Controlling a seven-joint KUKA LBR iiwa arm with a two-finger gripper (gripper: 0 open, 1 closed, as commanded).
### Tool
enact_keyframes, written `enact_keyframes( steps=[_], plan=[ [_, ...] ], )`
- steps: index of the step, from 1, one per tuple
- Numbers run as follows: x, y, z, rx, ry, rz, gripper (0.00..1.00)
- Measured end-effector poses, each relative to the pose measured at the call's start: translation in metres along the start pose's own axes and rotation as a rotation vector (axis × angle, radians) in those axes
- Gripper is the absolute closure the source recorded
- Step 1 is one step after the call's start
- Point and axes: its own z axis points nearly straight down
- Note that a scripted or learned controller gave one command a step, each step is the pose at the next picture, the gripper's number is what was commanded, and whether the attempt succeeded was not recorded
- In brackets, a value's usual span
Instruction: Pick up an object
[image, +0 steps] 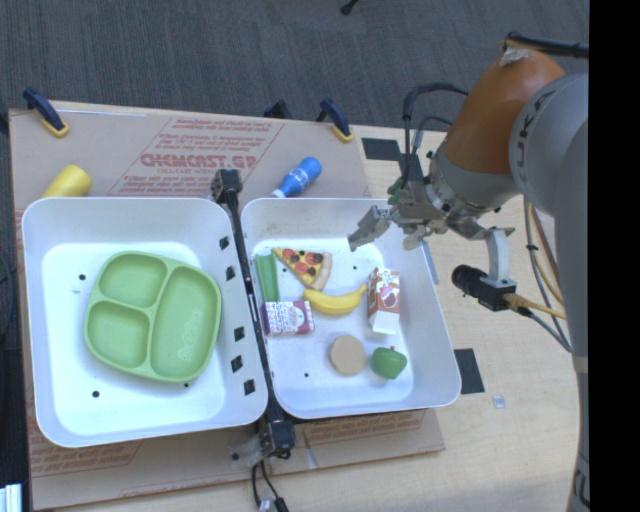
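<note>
Your gripper (385, 228) hangs over the right bin's (440, 340) far right corner, seemingly holding nothing; whether its fingers are spread, you can't tell. Below lie pizza (303, 264), banana (335, 298), carton (384, 299). A green plate (152, 316) fills the left bin (45, 330).

Green tray (152, 316), yellow banana (335, 299), white bins (60, 235) (both)

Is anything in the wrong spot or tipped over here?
Two things sit outside the bins on the cardboard behind them: a blue and white bottle lying on its side, and a yellow object at the back left. The toy food lies jumbled in the right bin, nothing spilled.
</note>
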Motion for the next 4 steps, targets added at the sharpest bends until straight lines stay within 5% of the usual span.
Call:
enact_keyframes(
  steps=[1,2,4],
  plan=[
    [-0.023,-0.028,0.122,-0.016,-0.004,-0.002,0.0],
    [-0.024,-0.027,0.111,-0.018,-0.01,-0.006,1.0],
    [-0.024,-0.026,0.09,-0.015,-0.011,-0.015,1.0]
  ],
)
